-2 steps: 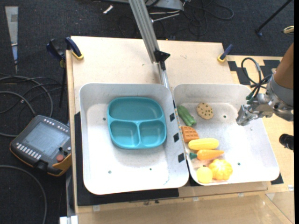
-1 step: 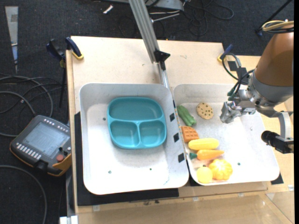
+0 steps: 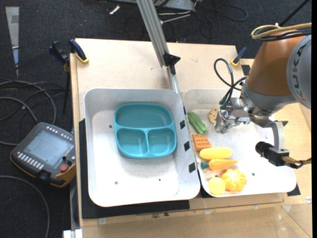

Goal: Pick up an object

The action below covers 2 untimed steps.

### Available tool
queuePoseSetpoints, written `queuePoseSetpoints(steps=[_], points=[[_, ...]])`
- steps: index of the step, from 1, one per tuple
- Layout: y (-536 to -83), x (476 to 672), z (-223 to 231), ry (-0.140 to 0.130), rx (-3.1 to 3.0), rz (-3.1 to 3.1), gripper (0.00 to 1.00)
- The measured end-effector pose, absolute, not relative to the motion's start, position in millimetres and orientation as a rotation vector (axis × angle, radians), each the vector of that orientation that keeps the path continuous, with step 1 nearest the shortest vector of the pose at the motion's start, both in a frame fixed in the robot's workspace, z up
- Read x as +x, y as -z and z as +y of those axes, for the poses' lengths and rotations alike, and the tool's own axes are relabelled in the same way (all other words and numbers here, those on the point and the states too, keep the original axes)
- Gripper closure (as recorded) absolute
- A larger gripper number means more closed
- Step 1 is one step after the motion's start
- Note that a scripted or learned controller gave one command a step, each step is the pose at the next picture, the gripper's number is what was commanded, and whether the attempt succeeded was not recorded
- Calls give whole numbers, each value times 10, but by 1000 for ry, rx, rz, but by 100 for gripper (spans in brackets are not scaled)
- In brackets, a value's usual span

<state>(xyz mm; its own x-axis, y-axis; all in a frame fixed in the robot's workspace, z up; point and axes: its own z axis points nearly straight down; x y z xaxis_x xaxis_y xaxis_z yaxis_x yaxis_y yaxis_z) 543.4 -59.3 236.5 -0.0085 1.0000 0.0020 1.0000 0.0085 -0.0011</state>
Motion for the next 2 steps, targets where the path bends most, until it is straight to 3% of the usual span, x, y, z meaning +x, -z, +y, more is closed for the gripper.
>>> queuePoseSetpoints(steps=[2], points=[[-2370, 5650, 453, 4, -2211, -2231, 100]])
